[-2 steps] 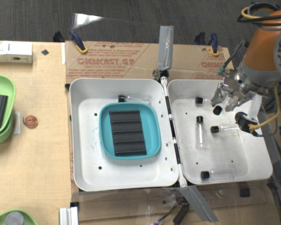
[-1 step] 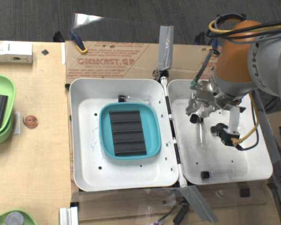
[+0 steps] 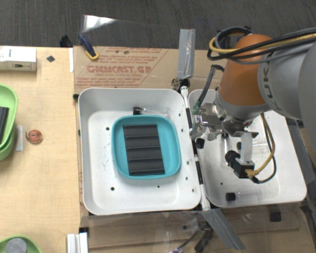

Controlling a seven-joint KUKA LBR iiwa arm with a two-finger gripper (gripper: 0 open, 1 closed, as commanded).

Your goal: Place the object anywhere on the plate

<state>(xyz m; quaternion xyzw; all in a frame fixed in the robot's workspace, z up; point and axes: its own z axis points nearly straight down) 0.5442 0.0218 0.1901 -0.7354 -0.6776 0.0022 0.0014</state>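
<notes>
A teal square plate [image 3: 119,157] lies in the middle of the left white bin [image 3: 95,188]. A dark ridged rectangular block [image 3: 144,149] rests flat on the plate and covers most of its centre. My gripper [image 3: 217,132] hangs over the left part of the right bin [image 3: 284,188], just right of the wall between the bins. It is apart from the plate and the block. The orange band and grey wrist above it hide its underside.
A small black piece [image 3: 230,196] lies near the front of the right bin, and another small dark bit [image 3: 137,110] sits behind the plate. A black connector on a yellow cable [image 3: 241,165] dangles from the wrist. A green tray [image 3: 0,123] stands at the far left.
</notes>
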